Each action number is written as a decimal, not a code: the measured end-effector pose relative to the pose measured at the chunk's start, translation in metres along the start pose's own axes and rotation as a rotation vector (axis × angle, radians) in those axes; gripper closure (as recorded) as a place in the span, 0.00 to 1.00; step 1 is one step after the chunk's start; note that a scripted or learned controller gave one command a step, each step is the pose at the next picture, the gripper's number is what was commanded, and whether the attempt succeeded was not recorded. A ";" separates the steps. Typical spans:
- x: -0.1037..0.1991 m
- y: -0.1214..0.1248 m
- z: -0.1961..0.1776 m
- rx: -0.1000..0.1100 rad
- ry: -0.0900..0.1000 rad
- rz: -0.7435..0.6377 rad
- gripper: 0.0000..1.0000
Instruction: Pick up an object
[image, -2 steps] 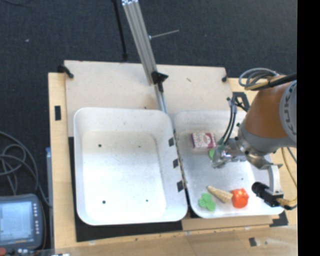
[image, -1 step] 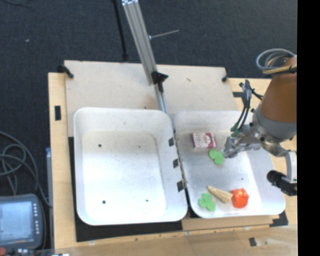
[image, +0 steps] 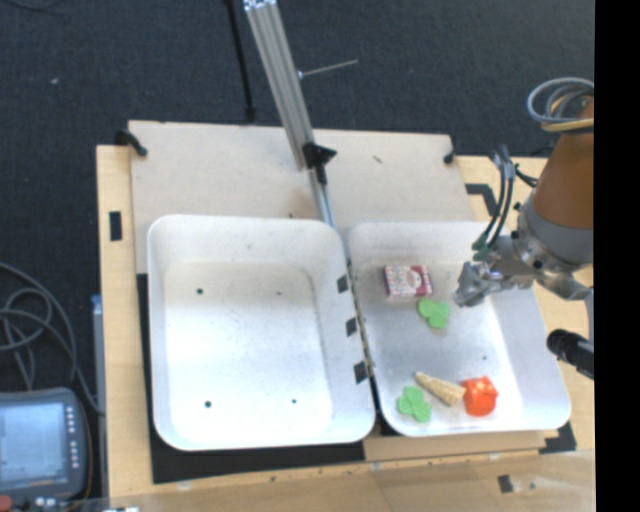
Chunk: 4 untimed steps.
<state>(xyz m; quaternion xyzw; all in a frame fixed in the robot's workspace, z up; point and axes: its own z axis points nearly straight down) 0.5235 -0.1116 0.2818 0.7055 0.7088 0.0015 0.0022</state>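
The right bin (image: 520, 345) holds a small pink-and-white box (image: 406, 281) near its back, a green clover-shaped piece (image: 434, 313) just in front of the box, and at the front a second green piece (image: 413, 403), a tan cone (image: 439, 388) and a red-orange piece (image: 480, 395). My gripper (image: 471, 290) hangs over the right bin's middle, to the right of the box and the upper green piece. Nothing shows between its fingers.
The left bin (image: 250, 335) sits beside the right one, with black clips (image: 354, 325) along the shared rim. A metal pole (image: 290, 95) rises from the bench behind the bins. A screen (image: 38, 440) stands at the lower left, off the bench.
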 end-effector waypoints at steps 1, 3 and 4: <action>0.052 -0.004 -0.004 0.003 0.002 -0.002 1.00; 0.151 -0.010 0.012 0.004 0.002 -0.003 1.00; 0.194 -0.018 0.017 0.005 0.002 -0.002 1.00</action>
